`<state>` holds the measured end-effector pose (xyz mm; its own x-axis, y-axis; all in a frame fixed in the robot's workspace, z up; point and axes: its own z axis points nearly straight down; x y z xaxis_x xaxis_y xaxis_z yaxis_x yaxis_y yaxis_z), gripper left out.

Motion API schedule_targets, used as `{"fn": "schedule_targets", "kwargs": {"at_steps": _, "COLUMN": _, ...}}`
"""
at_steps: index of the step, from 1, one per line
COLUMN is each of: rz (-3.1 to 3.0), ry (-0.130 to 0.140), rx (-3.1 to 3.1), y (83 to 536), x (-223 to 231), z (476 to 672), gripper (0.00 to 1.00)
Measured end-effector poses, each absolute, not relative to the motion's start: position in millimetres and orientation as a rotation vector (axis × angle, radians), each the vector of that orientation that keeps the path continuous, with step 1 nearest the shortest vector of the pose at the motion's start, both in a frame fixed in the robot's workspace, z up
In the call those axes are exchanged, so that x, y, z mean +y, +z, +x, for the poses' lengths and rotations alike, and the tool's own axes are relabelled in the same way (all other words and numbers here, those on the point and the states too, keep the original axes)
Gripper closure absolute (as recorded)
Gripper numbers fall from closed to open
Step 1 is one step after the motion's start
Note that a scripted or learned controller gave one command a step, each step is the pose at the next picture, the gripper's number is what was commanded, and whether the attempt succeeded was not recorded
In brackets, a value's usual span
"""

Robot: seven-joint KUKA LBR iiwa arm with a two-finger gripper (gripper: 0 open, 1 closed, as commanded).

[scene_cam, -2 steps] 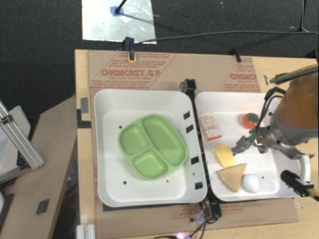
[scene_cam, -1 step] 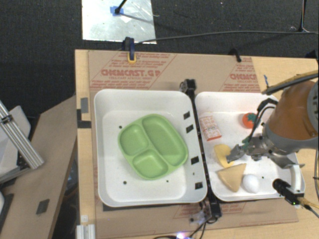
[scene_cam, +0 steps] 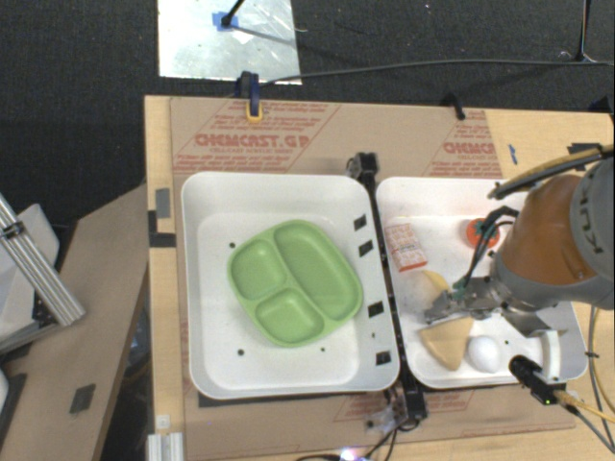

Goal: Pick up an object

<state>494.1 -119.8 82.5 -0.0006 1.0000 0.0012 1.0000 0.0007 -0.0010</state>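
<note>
Tan wedge-shaped object (scene_cam: pixel 446 342), right bin: lies just below and touching the end effector (scene_cam: pixel 452 303), long axis slanting down-left; white egg-like object (scene_cam: pixel 484 353) beside it; finger opening cannot be told.

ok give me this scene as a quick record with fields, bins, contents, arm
left bin: holds a green divided plate
right bin: holds a small packet, a tan wedge, a white egg-like object, an orange-red item
arm: reaches in from the right, over the right bin
gripper: low, just above the tan wedge; grasp not discernible
</note>
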Motion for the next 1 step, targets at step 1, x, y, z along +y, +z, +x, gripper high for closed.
{"fn": "schedule_targets", "kwargs": {"at_steps": 1, "rz": -2.221, "ry": -0.004, "rx": -2.225, "y": 95.4, "x": -120.1, "z": 495.5, "gripper": 1.0}}
